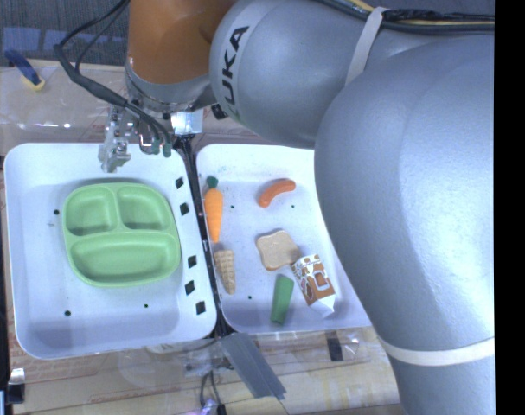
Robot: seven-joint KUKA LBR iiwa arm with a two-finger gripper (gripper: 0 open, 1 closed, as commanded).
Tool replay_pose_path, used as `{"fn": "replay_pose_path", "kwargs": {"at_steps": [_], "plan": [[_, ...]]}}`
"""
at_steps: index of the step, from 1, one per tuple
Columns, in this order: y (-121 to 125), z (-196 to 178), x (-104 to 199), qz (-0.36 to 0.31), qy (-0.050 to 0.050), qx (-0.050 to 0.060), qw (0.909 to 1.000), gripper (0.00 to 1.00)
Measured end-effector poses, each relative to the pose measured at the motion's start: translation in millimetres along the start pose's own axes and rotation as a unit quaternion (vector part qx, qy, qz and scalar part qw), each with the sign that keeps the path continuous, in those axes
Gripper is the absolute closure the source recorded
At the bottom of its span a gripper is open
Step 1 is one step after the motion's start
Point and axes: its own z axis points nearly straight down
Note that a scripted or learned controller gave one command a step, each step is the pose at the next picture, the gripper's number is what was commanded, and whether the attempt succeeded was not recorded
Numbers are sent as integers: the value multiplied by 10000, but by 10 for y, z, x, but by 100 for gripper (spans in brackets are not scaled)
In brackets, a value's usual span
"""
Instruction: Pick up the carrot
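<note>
The orange carrot (213, 213) with a small green top lies lengthwise along the left wall of the right bin (247, 164). My gripper (118, 151) hangs over the far edge of the left bin (33, 314), just above the green plate's far rim. It is well to the left of the carrot and apart from it, with the divider between the bins in between. Nothing shows in the gripper.
A green divided plate (121, 232) lies in the left bin. The right bin also holds a sausage (277, 192), a bread slice (277, 250), a beige cone (225, 270) just below the carrot, a green stick (282, 299) and a small carton (315, 281). The arm's bulk covers the right side.
</note>
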Motion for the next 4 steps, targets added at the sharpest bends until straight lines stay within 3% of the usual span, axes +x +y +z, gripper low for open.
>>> {"fn": "replay_pose_path", "kwargs": {"at_steps": [1, 2, 3, 4], "plan": [[182, -13, 14, -572, -14, -3, 9984, 100], [341, 4, -65, -599, -2, 0, 9982, 100], [555, 41, -56, -1960, -13, -3, 9806, 100], [545, -296, -63, -940, -6, 0, 9956, 100]]}}
